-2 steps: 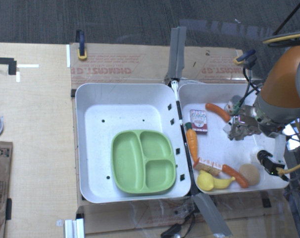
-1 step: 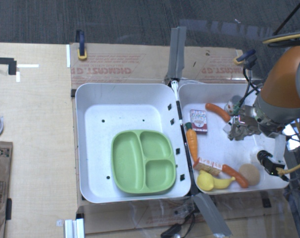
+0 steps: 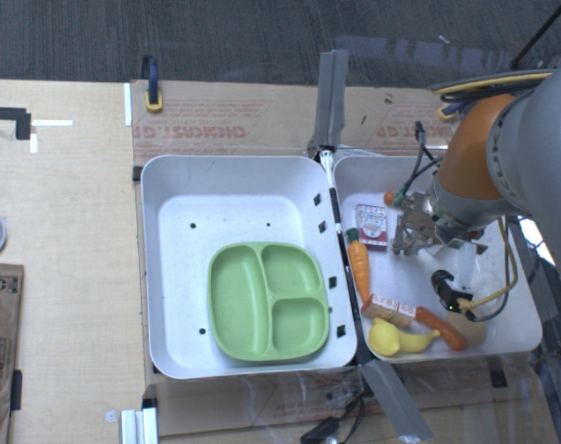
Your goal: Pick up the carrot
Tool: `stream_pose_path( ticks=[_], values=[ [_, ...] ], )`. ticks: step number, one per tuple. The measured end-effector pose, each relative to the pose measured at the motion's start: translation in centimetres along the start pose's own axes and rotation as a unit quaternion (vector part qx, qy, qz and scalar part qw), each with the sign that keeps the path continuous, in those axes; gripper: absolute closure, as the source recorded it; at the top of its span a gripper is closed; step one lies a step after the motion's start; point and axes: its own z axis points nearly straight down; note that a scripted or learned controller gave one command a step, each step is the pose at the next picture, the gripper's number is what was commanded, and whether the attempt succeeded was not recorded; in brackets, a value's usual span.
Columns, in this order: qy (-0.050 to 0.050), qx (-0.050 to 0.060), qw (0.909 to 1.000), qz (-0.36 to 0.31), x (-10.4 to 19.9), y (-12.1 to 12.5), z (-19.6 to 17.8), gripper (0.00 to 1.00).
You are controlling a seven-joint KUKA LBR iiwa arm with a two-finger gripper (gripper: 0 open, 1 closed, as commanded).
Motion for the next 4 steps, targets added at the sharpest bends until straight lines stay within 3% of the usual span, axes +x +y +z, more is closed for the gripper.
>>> stream_pose_path(
  ticks=[1, 2, 3, 4],
  values=[
    [-0.001, 0.001, 1.0000, 0.000, -0.1, 0.0, -0.8, 1.00],
    [0.000, 0.001, 0.9997, -0.023, 0.9, -6.6, -9.9, 1.00],
    [0.000, 0.001, 0.9780, -0.209, -0.2, -9.3, -9.9, 1.00],
    [-0.001, 0.001, 0.9792, -0.203, 8.5, -8.6, -9.9, 1.00]
  ],
)
